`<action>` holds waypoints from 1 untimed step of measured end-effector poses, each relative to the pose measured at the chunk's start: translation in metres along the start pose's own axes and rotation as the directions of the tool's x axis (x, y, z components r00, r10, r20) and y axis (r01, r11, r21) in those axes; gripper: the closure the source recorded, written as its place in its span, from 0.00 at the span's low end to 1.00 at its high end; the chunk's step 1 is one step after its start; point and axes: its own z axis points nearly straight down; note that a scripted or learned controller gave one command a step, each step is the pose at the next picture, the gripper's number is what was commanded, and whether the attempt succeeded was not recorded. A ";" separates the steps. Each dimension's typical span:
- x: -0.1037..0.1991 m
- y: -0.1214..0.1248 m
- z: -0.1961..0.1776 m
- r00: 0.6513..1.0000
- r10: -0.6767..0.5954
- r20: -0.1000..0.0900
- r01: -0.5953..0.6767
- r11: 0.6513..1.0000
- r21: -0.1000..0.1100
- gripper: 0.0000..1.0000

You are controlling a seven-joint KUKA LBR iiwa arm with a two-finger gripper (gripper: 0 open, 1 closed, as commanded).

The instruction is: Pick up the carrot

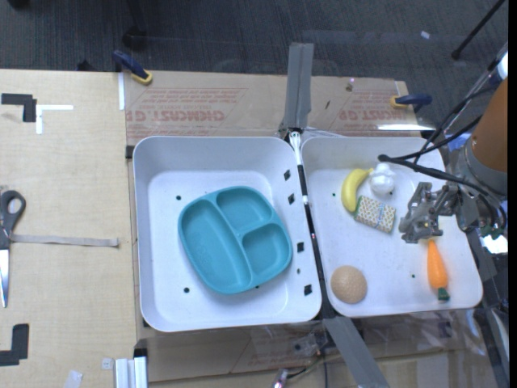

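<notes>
The orange carrot lies near the front right corner of the right bin, with its green stub end toward the front. My gripper hangs over the right bin just behind the carrot's upper end and slightly to its left. The carrot rests on the bin floor, not lifted. The arm's grey body and cables come in from the right edge.
In the right bin lie a banana, a white lump, a speckled sponge-like block and a tan round ball. The left bin holds a blue divided plate. Scissors lie on the bench at far left.
</notes>
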 end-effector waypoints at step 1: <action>-0.002 -0.053 0.085 0.951 -0.308 -0.003 0.308 0.951 -0.002 1.00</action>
